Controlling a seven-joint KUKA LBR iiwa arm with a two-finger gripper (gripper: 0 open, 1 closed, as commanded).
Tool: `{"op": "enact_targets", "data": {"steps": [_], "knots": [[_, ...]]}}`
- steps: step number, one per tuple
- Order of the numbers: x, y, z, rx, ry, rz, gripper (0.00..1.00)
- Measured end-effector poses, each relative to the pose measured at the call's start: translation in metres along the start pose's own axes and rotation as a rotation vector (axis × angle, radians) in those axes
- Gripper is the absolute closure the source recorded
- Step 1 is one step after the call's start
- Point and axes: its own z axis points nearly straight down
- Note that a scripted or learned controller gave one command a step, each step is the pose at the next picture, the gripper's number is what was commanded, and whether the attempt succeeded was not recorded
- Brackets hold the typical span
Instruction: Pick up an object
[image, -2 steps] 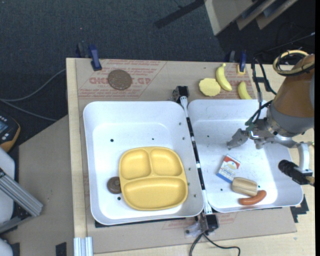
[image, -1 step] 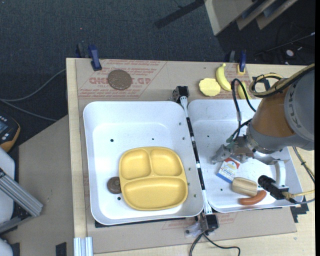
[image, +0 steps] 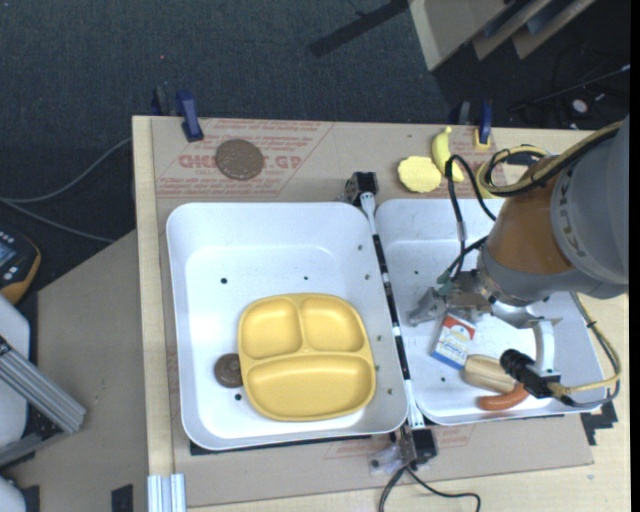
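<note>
**Arm low over the right bin, small carton just beneath it**

A tan bench is seen from above, set on dark carpet that fills the top of the frame. Two shallow white bins are laid side by side on it. The left bin is occupied by a glossy yellow divided tray, three rounded compartments moulded into it, and a brown disc is tucked against the tray's lower left edge. Blue clamps are fixed at the bench's far rim, a second brown disc rests on the printed cardboard there, and a yellow lumpy toy is parked above the right bin.

The grey arm with its orange band is brought in from the right, and the gripper is held low at the centre-left of the right bin. Whether its fingers are spread or closed cannot be told from this angle. A small white-and-blue carton is lying flat just below the gripper. Lower right of the carton, a tan wooden-looking cylinder and a smooth orange sausage shape are seen near the bin's front wall.
</note>
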Motion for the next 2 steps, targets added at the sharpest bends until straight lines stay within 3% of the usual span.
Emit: {"op": "enact_targets", "data": {"steps": [1,2], "knots": [[-0.023,-0.030,0.000,0.002,-0.001,0.006,0.00],[-0.101,0.054,-0.007,-0.012,-0.010,0.003,0.00]]}}
